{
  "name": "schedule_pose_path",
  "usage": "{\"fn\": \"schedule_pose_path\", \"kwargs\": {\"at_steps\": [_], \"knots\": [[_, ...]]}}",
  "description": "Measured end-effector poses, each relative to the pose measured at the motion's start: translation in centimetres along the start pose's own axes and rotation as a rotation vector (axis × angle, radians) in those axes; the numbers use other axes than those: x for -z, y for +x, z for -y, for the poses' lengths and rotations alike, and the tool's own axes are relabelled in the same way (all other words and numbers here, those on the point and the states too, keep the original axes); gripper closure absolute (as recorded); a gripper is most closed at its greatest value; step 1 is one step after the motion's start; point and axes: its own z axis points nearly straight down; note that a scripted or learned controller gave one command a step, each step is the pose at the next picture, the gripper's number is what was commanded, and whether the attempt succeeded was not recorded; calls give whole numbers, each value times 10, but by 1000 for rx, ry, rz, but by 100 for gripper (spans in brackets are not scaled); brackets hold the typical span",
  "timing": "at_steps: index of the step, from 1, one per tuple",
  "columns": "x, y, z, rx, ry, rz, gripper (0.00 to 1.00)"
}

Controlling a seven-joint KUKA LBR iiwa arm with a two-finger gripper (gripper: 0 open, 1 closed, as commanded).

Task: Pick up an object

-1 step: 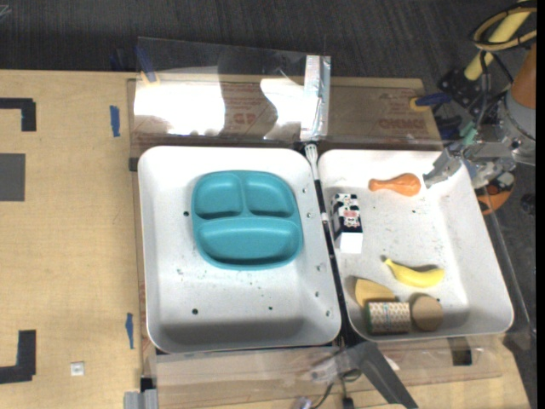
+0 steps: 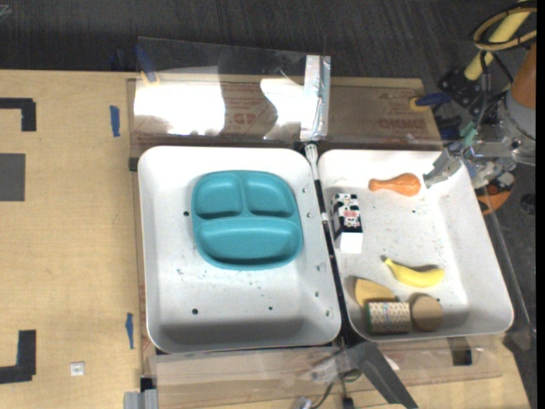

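Note:
The right bin point(image 2: 477, 228) holds several objects. An orange pear-shaped toy point(image 2: 397, 184) lies near its far side. A small black and white box point(image 2: 347, 221) rests by the left wall. A yellow banana point(image 2: 415, 273) lies toward the front, with a yellow wedge point(image 2: 371, 291), a patterned cylinder point(image 2: 388, 316) and a brown round piece point(image 2: 427, 312) in the front corner. My gripper point(image 2: 442, 169) hangs over the bin's far right corner, just right of the orange toy, and nothing shows in it.
The left bin point(image 2: 162, 254) carries a teal divided plate point(image 2: 247, 218). A clear plastic sheet point(image 2: 230, 100) stands behind the bins. Cables and the arm's body point(image 2: 502, 100) crowd the far right. Tan board point(image 2: 60, 228) lies left of the bins.

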Motion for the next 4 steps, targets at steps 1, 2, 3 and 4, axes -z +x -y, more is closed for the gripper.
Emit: {"fn": "schedule_pose_path", "kwargs": {"at_steps": [1,2,3,4], "knots": [[-144,-4,6,78,7,-2,0],[-61,16,-18,79,-8,2,0],[-154,-5,-15,174,-8,3,0],[-111,49,-38,428,-8,4,0]]}}
